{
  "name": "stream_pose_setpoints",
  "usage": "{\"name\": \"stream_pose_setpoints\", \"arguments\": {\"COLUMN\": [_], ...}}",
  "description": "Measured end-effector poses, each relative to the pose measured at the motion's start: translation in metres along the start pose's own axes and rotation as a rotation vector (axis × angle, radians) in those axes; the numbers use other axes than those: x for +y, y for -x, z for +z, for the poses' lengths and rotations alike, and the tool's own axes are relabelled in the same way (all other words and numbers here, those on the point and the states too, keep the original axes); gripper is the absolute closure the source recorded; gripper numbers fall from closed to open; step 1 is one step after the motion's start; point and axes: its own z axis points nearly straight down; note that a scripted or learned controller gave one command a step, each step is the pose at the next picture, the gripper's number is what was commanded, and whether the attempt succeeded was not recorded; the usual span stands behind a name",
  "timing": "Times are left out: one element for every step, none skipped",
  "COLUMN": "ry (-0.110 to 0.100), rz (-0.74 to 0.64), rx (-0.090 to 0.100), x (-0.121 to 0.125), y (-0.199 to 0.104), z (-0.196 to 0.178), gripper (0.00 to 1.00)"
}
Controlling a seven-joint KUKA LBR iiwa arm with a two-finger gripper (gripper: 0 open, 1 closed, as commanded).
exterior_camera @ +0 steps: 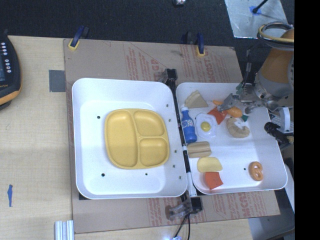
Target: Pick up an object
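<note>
Jaws hang low over the upper part of the right bin, close above an orange carrot-like piece; whether they are apart or together cannot be told, and nothing is seen between them. Two white bins sit side by side on the surface. One yellow divided plate with three compartments lies in the left bin. Toy foods are scattered in the right bin: one blue bottle along its left wall, one fried egg just beside the bottle, one tan wedge near the top left corner, one bread stick, one yellow piece touching one red block, one red piece beside the egg, one beige round item and one pretzel near the lower right. Reaching in from the right, the grey arm shows its orange band above the wrist, tilted down toward the bin.
</note>
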Motion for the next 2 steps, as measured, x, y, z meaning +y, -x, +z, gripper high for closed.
{"name": "stream_pose_setpoints", "arguments": {"ry": [-0.011,-0.021], "rz": [-0.004,-0.009], "rx": [-0.006,0.000], "x": [0.022,0.012], "y": [-0.025,-0.110], "z": [-0.004,-0.014], "gripper": [0.00,0.00]}}
